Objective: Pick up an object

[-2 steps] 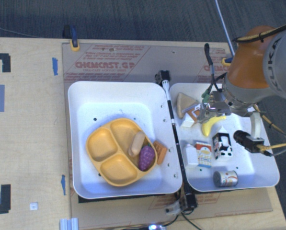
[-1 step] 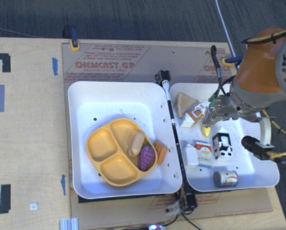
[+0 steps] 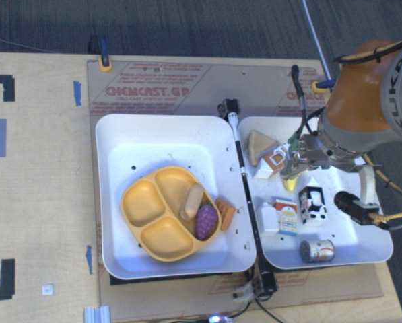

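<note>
My gripper (image 3: 299, 165) hangs low over the upper middle of the right bin (image 3: 372, 244), reaching in from the right. Just below it lies a small yellow thing (image 3: 289, 182), partly hidden by the gripper. A small orange and white box (image 3: 276, 159) sits right beside the gripper on its left, next to a tan wedge (image 3: 259, 144). A black and white carton (image 3: 313, 205), a white carton with a red patch (image 3: 287, 217) and a small can (image 3: 318, 250) lie nearer the front.
The left bin (image 3: 120, 140) holds a yellow divided plate (image 3: 145, 204) with a pale sausage-shaped piece (image 3: 192, 201) and purple grapes (image 3: 205, 221) on it. An orange piece (image 3: 225, 213) lies against the plate's right side.
</note>
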{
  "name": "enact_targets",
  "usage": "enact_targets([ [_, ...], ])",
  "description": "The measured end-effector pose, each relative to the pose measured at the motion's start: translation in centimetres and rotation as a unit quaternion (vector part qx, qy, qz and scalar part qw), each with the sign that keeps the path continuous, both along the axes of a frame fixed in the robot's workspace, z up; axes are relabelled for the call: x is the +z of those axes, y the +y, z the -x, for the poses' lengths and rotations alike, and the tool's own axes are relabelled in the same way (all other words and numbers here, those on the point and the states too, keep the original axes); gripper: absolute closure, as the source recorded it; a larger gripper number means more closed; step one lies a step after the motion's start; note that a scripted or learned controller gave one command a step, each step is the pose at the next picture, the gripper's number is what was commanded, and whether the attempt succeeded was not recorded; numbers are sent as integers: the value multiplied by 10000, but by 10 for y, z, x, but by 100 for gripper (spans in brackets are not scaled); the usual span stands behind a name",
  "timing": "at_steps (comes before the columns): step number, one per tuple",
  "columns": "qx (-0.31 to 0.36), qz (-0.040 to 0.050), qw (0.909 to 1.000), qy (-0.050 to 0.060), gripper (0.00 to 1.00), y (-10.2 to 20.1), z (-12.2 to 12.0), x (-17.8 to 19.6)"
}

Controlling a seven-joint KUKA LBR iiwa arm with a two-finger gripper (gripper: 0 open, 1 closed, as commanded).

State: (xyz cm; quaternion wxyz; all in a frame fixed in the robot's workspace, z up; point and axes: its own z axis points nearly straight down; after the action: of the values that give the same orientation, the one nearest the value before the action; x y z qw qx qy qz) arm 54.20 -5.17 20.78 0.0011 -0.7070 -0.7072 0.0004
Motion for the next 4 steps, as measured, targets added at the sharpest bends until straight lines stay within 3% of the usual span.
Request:
enact_targets([
  [1, 8, 3, 10000, -24, 100, 49, 26, 59],
  [2, -7, 14, 10000, -21, 100, -11, -22, 37],
  [3, -6, 2, 10000, -1, 100, -5, -20, -5],
  [4, -5, 17, 10000, -24, 100, -96, -38, 10],
])
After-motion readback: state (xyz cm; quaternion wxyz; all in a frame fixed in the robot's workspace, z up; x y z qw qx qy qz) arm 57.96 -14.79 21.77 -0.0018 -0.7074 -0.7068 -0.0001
